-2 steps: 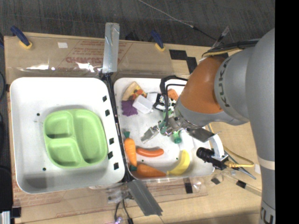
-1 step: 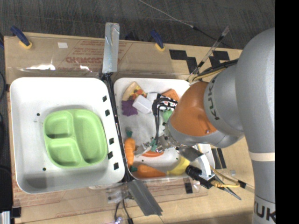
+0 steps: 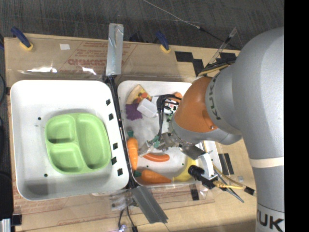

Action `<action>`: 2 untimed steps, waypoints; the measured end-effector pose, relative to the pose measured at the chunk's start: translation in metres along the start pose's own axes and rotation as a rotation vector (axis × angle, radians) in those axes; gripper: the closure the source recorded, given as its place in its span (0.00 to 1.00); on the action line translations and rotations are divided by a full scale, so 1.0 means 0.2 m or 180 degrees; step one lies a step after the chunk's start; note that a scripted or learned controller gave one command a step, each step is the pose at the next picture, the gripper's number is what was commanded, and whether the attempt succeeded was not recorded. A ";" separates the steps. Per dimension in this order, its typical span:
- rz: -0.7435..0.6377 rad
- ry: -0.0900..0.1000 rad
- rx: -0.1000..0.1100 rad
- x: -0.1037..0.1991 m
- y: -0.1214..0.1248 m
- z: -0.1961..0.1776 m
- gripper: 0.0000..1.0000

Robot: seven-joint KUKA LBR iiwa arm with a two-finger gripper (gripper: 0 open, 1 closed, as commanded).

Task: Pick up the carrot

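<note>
The right white bin (image 3: 126, 129) holds several toy foods. One carrot (image 3: 132, 152) lies along its left wall, its long side pointing up and down the picture. Another orange carrot (image 3: 153, 177) lies flat along the bottom edge. The gripper (image 3: 161, 141) hangs just to the right of the first carrot, low in the bin. I cannot tell what it touches.

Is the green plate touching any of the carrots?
Apart. The camera view shows the green plate lying in the left bin, while the carrots lie in the right bin, with the bin walls between them.
</note>
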State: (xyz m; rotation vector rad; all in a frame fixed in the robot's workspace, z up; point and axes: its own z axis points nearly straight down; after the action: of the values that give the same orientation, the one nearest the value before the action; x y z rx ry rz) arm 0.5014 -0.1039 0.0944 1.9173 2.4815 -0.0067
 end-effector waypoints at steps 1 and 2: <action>-0.0024 0.0016 0.0002 0.01 0.01 -0.04 1.00; 0.0139 0.0017 -0.0021 0.05 -0.11 -0.78 1.00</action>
State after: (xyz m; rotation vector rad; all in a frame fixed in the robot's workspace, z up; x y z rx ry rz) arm 0.4783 -0.0986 0.2498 1.9713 2.4391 0.0068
